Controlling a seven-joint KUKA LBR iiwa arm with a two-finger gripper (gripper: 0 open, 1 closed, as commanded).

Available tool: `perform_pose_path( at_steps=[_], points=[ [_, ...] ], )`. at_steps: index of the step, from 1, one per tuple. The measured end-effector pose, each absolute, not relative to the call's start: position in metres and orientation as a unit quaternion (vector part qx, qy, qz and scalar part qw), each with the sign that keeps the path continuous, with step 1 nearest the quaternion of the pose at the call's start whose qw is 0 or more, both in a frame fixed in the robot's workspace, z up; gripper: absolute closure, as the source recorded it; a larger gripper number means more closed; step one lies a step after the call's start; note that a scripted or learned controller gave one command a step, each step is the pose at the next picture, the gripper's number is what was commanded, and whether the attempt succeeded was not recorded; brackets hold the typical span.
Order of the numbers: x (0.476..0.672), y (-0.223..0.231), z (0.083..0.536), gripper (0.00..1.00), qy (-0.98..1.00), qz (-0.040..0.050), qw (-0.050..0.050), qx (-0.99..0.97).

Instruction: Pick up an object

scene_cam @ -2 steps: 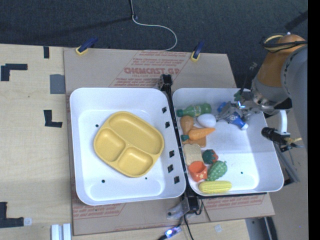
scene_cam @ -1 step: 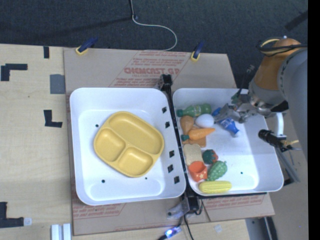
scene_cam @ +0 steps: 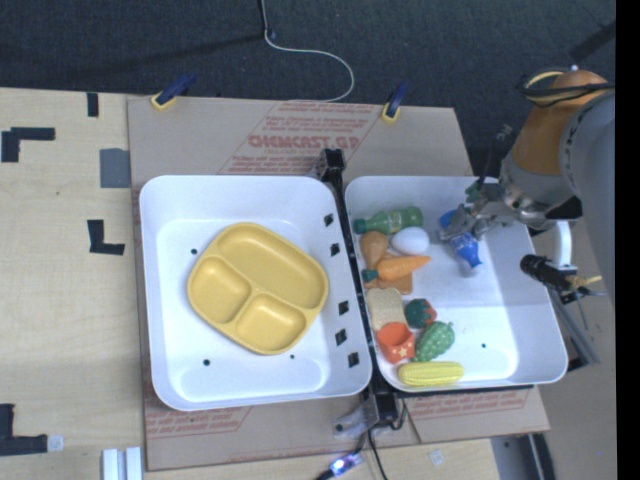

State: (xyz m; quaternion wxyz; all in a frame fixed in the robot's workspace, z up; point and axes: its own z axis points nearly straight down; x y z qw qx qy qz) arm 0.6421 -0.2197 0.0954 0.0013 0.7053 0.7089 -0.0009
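Observation:
My gripper (scene_cam: 466, 236) hangs over the back right part of the right bin (scene_cam: 505, 313), coming in from the grey and orange arm on the right. A small blue piece (scene_cam: 469, 256) shows just below it; I cannot tell whether this is a separate thing. To the gripper's left lies a cluster of toy food: a green bottle (scene_cam: 392, 219), a white egg (scene_cam: 409, 239) and an orange carrot (scene_cam: 402, 265). Further forward are a tan slice (scene_cam: 383, 304), a red and green vegetable (scene_cam: 418, 311), an orange cup (scene_cam: 395, 340), a green bumpy piece (scene_cam: 436, 339) and a yellow corn cob (scene_cam: 431, 373).
The left bin (scene_cam: 170, 218) holds a yellow divided plate (scene_cam: 258, 286) at its middle. A black divider with clips (scene_cam: 345, 268) runs between the bins. The right bin's bare floor lies right of the food pile, below the gripper.

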Motion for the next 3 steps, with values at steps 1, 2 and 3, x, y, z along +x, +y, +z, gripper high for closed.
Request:
perform_pose_path(
  at_steps=[1, 2, 3],
  points=[
    [0.636, -0.222, 0.141, 1.0, 0.707, 0.0004, 0.001, 0.707],
    [0.646, -0.224, 0.199, 1.0, 0.708, 0.0012, 0.003, 0.706],
    [0.647, -0.223, 0.226, 1.0, 0.708, 0.0006, 0.001, 0.707]
  ],
)
